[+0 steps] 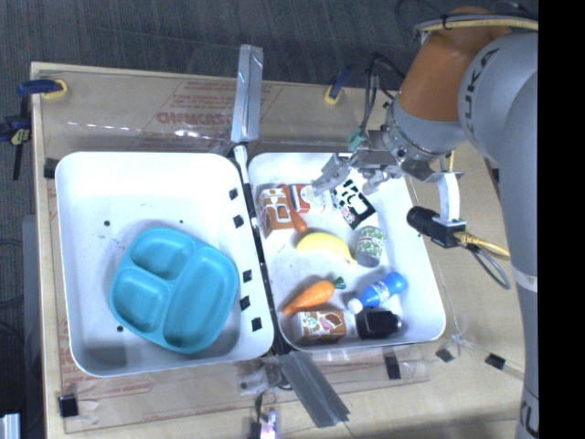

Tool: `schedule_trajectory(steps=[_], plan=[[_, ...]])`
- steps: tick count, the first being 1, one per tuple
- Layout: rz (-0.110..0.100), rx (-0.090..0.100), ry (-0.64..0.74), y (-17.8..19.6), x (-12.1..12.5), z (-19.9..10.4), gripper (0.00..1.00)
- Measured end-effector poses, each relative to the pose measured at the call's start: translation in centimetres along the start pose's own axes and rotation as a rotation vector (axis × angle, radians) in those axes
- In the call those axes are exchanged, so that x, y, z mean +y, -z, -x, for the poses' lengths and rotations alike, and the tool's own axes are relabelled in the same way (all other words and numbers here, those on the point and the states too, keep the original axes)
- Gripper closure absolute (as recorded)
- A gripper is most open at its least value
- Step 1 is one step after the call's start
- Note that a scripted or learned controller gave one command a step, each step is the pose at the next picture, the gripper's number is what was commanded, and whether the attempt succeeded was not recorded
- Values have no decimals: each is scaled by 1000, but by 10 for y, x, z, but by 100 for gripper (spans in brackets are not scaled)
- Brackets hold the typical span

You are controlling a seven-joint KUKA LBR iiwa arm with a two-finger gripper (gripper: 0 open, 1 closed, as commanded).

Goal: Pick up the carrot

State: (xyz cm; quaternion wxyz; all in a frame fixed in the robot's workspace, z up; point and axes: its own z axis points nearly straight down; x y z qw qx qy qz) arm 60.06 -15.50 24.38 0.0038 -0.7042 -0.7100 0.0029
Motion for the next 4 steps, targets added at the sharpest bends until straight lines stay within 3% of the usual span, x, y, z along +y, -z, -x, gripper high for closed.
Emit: schedule_trajectory(steps=[1, 2, 3, 4], plan=[[-7, 1, 6, 7, 0, -1, 100], [-7, 1, 6, 7, 0, -1, 0], [3, -1, 149, -138, -55, 15, 0], [2, 0, 120, -154, -104, -26, 0]])
